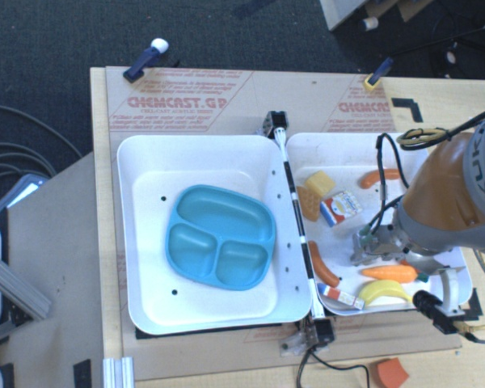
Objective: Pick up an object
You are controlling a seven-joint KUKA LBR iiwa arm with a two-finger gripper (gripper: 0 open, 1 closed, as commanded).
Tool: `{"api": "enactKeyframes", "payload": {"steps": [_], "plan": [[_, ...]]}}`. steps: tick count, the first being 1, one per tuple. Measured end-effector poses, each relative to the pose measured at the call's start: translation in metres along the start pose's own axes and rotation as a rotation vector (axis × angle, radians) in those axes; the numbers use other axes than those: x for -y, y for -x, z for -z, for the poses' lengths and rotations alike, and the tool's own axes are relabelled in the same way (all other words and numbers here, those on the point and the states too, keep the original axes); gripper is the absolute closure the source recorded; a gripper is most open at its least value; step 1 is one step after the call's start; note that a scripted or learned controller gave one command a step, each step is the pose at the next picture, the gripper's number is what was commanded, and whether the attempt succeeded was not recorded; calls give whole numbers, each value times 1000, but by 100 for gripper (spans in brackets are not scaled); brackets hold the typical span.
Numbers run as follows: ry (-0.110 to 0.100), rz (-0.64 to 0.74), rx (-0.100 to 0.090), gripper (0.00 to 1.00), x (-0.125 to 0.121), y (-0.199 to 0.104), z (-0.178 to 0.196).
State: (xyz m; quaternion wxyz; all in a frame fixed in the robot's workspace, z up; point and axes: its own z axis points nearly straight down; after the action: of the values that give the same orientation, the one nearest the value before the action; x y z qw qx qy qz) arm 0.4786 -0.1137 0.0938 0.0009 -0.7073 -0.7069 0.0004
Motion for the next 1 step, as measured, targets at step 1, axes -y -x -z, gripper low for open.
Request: {"api": "enactKeyframes", "payload": {"steps": [1], "plan": [[0,0,0,100,0,0,9]]}}
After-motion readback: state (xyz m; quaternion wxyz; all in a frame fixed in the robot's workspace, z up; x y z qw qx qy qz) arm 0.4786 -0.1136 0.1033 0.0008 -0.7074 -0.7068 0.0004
